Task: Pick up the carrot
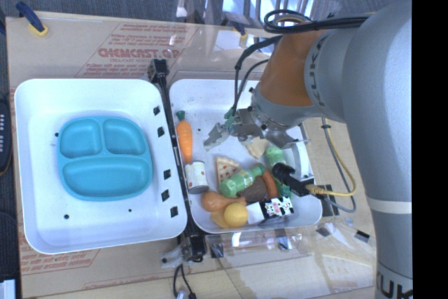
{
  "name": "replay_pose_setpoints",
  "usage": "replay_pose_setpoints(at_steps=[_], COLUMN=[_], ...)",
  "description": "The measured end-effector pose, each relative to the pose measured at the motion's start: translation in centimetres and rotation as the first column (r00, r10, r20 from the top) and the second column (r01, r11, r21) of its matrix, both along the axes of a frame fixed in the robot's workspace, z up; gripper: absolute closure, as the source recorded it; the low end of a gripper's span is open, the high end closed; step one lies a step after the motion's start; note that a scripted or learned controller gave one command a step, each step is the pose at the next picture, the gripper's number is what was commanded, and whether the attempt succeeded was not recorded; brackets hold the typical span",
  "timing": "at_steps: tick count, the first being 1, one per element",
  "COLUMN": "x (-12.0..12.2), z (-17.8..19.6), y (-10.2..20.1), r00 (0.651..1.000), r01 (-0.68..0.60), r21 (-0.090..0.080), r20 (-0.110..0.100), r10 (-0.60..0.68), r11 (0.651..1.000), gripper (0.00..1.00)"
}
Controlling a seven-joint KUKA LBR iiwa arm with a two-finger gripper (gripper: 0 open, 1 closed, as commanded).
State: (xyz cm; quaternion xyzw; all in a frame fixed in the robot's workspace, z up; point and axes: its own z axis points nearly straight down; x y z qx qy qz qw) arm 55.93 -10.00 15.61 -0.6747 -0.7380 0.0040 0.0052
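Carrot [184, 139] lies along the left wall of the right bin [210, 89], green top toward the far end, touching nothing we can identify as the fingers. We observe the gripper [218, 135] above the bin's middle, just right of the carrot, its fingers apart and holding nothing. Near the front wall we note a small jar [197, 175], a green bottle [241, 181] and a lemon [236, 213]. Left bin [28, 157] holds a blue divided plate [105, 156].
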Motion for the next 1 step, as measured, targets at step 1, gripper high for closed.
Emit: replay_pose_setpoints(at_steps=[1], x=[6.15], z=[-6.23], y=[-0.25], r00=[0.985], r01=[-0.173], r21=[-0.013], r20=[0.009], r10=[0.174], r11=[0.985], gripper=[0.0])
